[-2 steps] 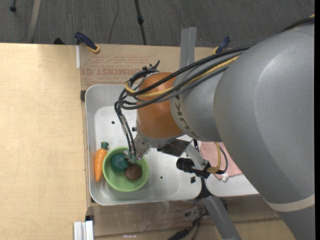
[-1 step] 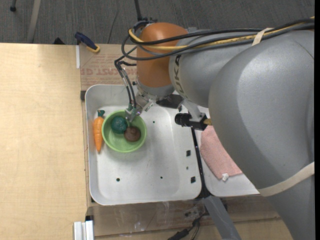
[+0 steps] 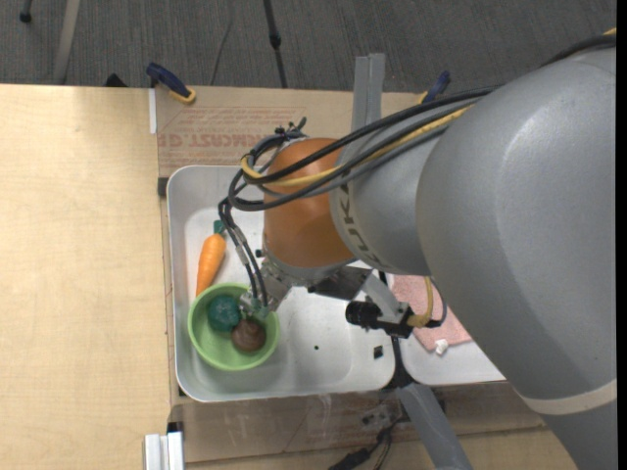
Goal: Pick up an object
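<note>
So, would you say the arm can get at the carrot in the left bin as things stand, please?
Probably yes. The carrot lies uncovered on the bin floor beside the green bowl, with nothing on top of it. The gripper sits just to its right, over the bowl's rim, so a short sideways move should do.

Right bin [image 3: 460, 360] and pink cloth [image 3: 423, 306] largely hidden beneath the arm [image 3: 470, 194].
</note>
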You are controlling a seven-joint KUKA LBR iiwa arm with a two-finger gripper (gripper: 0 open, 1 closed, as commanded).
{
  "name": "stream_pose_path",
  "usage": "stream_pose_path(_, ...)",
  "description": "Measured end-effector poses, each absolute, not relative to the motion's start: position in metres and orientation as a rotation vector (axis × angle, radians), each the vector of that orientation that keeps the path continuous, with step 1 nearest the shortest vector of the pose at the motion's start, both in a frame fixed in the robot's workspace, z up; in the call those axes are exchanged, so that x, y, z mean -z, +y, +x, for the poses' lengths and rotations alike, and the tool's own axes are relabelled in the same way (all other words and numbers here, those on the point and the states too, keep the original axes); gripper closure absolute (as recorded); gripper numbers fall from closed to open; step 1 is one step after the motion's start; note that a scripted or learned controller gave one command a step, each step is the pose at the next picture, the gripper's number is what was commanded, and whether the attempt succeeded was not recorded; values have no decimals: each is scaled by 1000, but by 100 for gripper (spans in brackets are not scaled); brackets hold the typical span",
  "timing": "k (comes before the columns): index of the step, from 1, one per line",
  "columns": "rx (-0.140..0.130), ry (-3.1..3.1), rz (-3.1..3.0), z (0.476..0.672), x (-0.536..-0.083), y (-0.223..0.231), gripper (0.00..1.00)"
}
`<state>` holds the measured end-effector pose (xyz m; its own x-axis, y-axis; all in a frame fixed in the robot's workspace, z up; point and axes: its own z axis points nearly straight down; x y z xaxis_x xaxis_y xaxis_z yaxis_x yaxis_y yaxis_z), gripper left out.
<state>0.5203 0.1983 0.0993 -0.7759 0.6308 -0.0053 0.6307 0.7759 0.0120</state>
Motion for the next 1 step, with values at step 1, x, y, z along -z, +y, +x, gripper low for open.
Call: stream_pose_path(1, 1, 3036, 798, 542, -266, 109, 100)
